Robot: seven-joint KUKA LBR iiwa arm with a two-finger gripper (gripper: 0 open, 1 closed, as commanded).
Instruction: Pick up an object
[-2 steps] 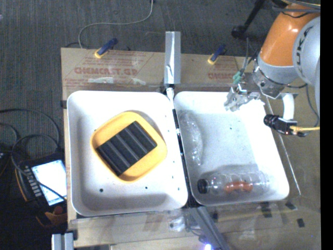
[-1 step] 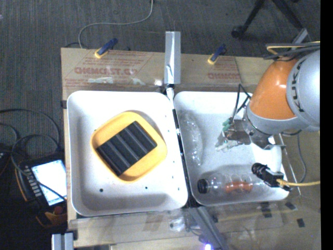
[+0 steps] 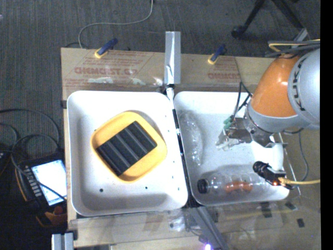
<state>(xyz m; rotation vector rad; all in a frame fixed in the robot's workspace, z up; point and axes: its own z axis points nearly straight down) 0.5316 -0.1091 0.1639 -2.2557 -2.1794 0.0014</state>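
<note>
Dark grey carpet surrounds the bench; a plywood board (image 3: 130, 69) lies under the bins, pinned at its far edge by two blue-and-yellow clamps (image 3: 105, 47).

Left bin (image 3: 78, 139): holds one item, a yellow tray with a black ribbed insert (image 3: 128, 145). It sits roughly mid-bin, turned at a slant to the bin walls, ribs running from lower left to upper right. White floor is open all round it, widest along the near wall.

Right bin (image 3: 208, 100): two clear plastic bottles. One clear bottle (image 3: 189, 137) lies close beside the dividing wall, long axis near-to-far, parallel to that wall. The second, a clear bottle with a dark cap and orange contents (image 3: 231, 184), lies along the near wall, long axis left-right, cap end pointing left toward the divider. It appears to rest against or just beside that near wall.

Arm: grey body with orange band (image 3: 273, 90) enters from the right and hangs over the right half of the right bin. Gripper (image 3: 229, 138) is low over the bin's middle, between the two bottles and apart from both. Finger spacing cannot be told from this angle; nothing is seen between them.

Open floor in the right bin lies at the far side and in the centre-left strip.
</note>
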